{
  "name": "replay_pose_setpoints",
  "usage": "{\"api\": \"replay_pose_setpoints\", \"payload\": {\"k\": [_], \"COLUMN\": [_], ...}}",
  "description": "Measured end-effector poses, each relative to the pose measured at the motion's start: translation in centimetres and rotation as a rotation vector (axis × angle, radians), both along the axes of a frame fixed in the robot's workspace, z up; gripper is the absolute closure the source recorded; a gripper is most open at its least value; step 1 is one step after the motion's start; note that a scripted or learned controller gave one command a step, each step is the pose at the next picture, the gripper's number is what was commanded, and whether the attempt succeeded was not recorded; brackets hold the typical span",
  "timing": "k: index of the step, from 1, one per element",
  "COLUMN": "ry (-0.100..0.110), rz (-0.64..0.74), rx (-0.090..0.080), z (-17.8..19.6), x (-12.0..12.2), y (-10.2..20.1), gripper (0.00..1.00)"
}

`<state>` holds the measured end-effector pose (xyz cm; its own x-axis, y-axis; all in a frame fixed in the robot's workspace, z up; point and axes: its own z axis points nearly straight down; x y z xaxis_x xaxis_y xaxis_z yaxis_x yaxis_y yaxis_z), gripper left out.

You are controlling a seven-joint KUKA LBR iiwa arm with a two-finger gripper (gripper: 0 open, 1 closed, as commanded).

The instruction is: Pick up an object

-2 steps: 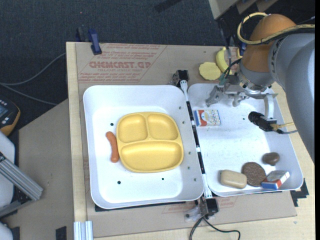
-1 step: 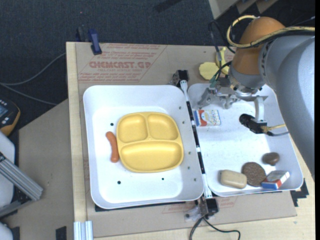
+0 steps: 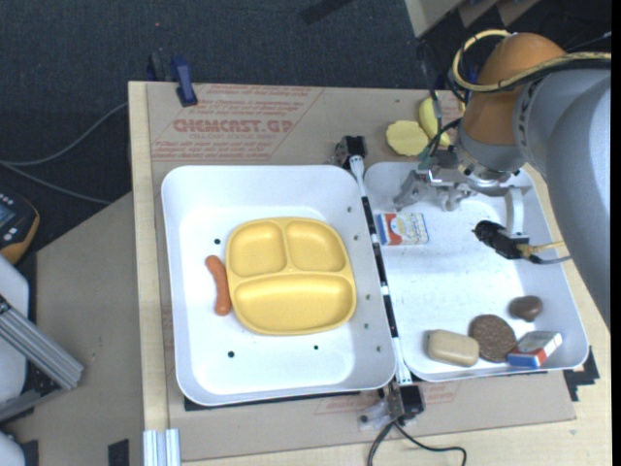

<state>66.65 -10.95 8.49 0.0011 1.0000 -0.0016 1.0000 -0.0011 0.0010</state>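
My gripper (image 3: 434, 190) hangs over the far end of the right bin (image 3: 456, 289), just behind and to the right of a small red, white and blue packet (image 3: 403, 229) lying flat there. It is not touching the packet as far as I can see. Along the near end of that bin lie a tan block (image 3: 452, 348), a round brown disc (image 3: 494, 337), a small brown lump (image 3: 526, 308) and a blue, white and red box (image 3: 536, 349).
The left bin (image 3: 194, 348) holds a yellow divided plate (image 3: 289, 275) with an orange sausage (image 3: 219, 284) beside its left edge. Two yellow pieces (image 3: 408, 137) lie on the bench behind the right bin. A blue clamp (image 3: 182, 80) sits at the board's far left corner.
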Motion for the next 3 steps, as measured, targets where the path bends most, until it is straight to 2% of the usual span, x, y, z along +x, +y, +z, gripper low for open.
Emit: {"api": "replay_pose_setpoints", "payload": {"k": [1,2,3], "ry": [0.002,0.001,0.002], "rz": [0.003,0.001,0.002], "rx": [0.002,0.0,0.001], "z": [0.02,0.0,0.02], "x": [0.02,0.0,0.01], "y": [1.46,0.91,1.83], "gripper": [0.0,0.0,0.0]}}
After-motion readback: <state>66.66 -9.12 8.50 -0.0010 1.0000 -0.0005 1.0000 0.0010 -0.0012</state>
